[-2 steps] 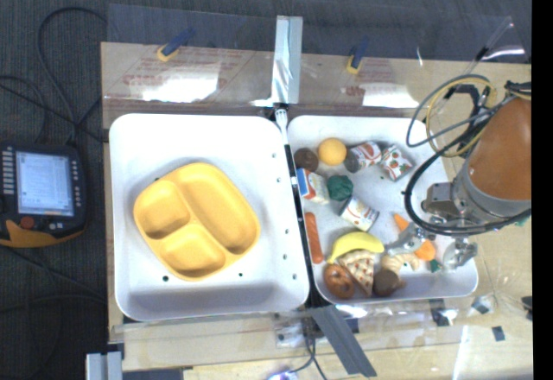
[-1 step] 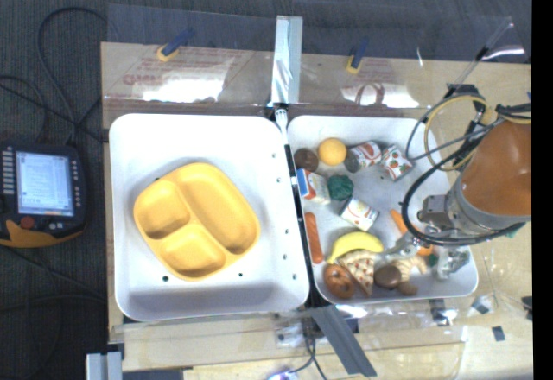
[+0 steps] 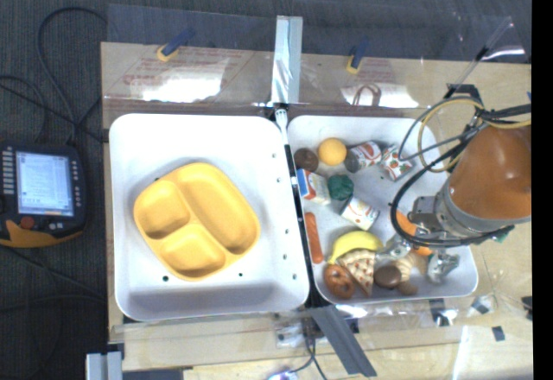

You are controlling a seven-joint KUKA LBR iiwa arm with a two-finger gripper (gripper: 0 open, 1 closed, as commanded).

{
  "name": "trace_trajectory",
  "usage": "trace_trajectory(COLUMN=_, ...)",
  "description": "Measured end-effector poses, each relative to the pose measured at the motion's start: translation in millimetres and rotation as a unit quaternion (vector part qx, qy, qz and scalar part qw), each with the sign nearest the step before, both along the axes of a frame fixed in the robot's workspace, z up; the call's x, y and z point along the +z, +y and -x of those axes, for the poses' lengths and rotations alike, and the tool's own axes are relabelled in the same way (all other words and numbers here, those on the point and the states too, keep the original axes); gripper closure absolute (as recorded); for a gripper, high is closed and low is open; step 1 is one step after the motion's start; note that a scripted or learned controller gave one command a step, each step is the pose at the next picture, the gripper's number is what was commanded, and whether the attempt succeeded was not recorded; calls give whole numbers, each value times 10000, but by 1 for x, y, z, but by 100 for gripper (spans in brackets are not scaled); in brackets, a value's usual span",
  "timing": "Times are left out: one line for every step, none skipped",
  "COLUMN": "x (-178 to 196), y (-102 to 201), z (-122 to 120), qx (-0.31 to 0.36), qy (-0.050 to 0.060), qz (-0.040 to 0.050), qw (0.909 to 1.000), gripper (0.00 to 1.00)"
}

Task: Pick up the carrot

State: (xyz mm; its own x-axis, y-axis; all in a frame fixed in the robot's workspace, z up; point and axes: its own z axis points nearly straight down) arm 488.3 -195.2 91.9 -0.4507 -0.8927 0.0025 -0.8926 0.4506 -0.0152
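Note:
My gripper (image 3: 421,256) hangs low over the front right corner of the right bin (image 3: 380,129), under the arm's orange band. Its two metal fingers (image 3: 399,246) stand apart, so it is open. Between them shows a small orange piece, which looks like the carrot (image 3: 422,250); most of it is hidden under the wrist. It lies on the bin floor and is not lifted. I cannot tell whether the fingers touch it.
Crowding the right bin are an orange-red stick (image 3: 313,236) along its left wall, a banana (image 3: 354,243), a pretzel (image 3: 339,280), a brown lump (image 3: 389,275), an orange ball (image 3: 332,151) and a green item (image 3: 341,186). The left bin (image 3: 138,132) holds a yellow divided plate (image 3: 195,218).

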Motion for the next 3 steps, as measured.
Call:
trace_trajectory(x=0, y=43, z=-1, qx=-205, qy=-21, qz=-15, qw=9998, gripper=0)
trace_trajectory(x=12, y=45, z=-4, qx=-196, qy=-42, qz=-13, qw=9998, gripper=100)
trace_trajectory(x=187, y=73, z=-51, qx=88, qy=3, qz=-46, qw=10000, gripper=100)
